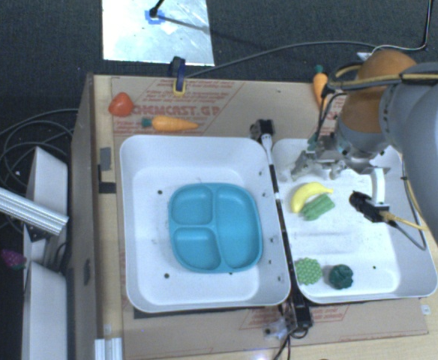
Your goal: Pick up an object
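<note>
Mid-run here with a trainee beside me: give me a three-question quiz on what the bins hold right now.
1. True or false: the blue divided plate lies in the right bin.
2. Which item lies against the yellow banana? A) the dark green toy B) the green pickle C) the carrot
3. Fill in: the gripper hangs over the ___ bin's far end.

Key
1. False; it lies in the left bin.
2. B.
3. Right; it is above the banana, apart from it, with nothing seen between its fingers.
</note>
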Robot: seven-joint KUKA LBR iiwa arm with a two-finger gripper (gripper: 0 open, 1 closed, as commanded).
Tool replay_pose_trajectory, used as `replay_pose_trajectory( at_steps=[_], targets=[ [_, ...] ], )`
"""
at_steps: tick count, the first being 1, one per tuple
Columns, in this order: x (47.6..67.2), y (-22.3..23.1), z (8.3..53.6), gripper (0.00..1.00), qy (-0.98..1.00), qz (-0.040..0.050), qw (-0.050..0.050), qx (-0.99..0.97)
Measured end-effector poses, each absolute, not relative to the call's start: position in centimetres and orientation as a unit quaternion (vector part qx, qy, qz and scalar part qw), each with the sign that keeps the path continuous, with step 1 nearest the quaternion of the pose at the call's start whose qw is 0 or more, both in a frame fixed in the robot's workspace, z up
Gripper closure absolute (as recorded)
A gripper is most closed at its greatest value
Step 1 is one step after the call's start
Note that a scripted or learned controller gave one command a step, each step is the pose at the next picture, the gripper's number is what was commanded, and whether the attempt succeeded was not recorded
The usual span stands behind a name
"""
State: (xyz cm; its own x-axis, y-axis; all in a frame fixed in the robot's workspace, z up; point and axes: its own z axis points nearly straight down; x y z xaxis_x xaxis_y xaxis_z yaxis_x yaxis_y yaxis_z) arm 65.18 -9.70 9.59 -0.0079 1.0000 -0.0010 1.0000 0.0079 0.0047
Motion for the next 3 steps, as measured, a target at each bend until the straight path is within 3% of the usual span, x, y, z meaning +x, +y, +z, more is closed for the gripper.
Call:
replay_pose_trajectory(
  at_steps=[1,2,3],
  targets=[
    [51.6,-17.7,8.4,0.0,0.707,-0.0006,0.001,0.707],
    [57.1,-14.0,8.5,0.0,0.708,0.0009,0.001,0.706],
    [57.1,-14.0,9.5,1.0,0.709,0.001,0.002,0.705]
  ],
)
